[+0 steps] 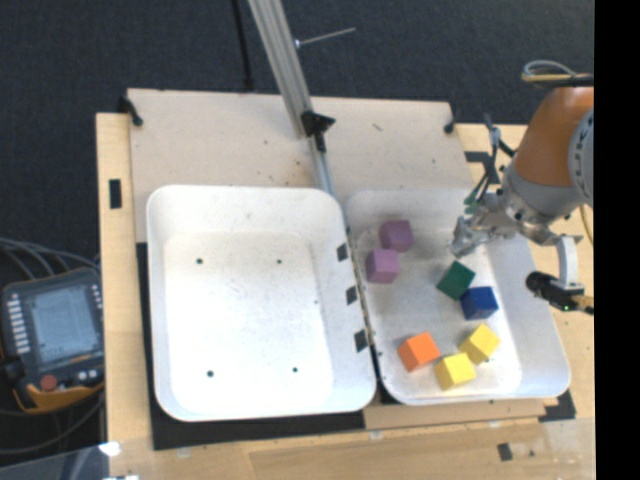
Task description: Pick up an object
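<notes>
**Blocks below the pincer in the right bin**

Nearest the lens: two yellow blocks [481,342] [455,370] and an orange block [419,350], low in the right bin [540,363], well below the pincer [465,236]. Closer in: green block [456,279] just below the tips, blue block [480,301] touching its lower right corner. Left of the pincer: two purple blocks [397,234] [383,265], apart from the tips. Pincer poised over the bin floor, nothing seen between the tips; gap wide or narrow, impossible to tell. Farther left: left bin [180,208]. Up and right: grey arm with orange band [550,148].
</notes>
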`<action>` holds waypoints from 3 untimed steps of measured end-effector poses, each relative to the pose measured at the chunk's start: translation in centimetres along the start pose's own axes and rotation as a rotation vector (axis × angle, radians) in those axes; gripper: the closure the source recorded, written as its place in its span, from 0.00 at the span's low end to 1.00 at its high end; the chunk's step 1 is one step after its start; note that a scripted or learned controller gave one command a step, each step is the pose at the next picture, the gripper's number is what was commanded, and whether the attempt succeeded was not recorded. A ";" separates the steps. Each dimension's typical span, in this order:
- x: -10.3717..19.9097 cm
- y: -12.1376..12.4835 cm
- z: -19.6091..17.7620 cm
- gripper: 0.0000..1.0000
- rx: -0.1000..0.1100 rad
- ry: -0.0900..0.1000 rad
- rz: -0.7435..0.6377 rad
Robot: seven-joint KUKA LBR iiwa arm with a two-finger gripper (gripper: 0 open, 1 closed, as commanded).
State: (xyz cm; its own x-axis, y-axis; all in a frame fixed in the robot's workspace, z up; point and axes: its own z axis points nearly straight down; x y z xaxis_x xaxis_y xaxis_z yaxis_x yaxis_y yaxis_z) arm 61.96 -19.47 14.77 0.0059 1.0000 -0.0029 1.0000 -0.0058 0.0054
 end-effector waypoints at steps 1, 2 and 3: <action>-0.5 -0.1 -6.5 1.00 -0.003 -0.001 0.000; -0.7 0.0 -9.6 1.00 0.000 0.000 -0.004; 4.0 1.8 -9.6 1.00 0.002 0.002 -0.012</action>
State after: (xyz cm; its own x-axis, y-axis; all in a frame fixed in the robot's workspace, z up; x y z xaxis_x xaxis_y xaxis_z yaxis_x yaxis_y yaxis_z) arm 63.73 -15.50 24.36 -0.0063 1.0000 -0.0006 1.0000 0.0063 0.0036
